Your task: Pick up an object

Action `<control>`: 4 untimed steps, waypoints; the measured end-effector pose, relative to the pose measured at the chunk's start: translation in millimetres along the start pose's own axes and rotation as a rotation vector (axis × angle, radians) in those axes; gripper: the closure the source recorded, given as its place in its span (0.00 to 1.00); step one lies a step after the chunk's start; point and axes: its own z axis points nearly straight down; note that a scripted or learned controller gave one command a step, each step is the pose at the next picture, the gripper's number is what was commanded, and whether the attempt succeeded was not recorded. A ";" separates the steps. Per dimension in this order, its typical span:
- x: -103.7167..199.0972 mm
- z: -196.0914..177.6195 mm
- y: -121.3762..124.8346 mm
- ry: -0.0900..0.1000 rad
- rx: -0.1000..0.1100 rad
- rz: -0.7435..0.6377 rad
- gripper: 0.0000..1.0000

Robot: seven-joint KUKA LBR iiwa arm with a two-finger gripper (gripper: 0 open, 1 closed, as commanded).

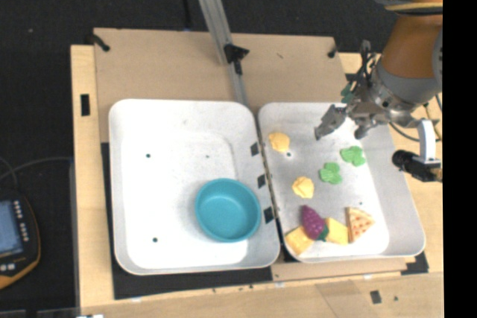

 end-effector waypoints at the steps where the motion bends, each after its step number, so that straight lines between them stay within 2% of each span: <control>1: 0.1 0.0 0.0 0.000 0.000 0.000 0.00; 3: 4.4 119.1 0.3 -0.001 0.006 0.004 0.00; 4: 2.9 141.0 0.4 -0.003 0.003 0.005 0.00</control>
